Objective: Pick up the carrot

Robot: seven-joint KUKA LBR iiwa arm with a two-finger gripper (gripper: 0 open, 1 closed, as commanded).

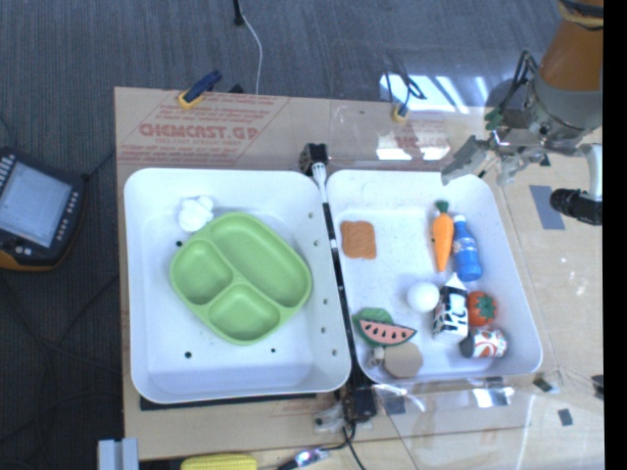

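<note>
Two white bins sit side by side on your bench, meeting at a shared middle edge. Your left bin (157, 360) is mostly taken up by a green divided plate (241, 277), with a small white lump (194, 213) near its far left corner and bare floor along its near edge. Your right bin (392, 189) has open floor across its far half; clutter crowds the near right. The arm (573, 62) comes in from the right, and the gripper (480, 160) hangs over the bin's far right rim, outside the wall; you cannot tell from this angle how it is set. The carrot (443, 240) lies inside the right bin, nearer you and slightly left of the gripper, leaf end pointing away, apart from it. A blue bottle (466, 253) lies just beside the carrot's right flank. An orange square (359, 240) lies well left of it.
</note>
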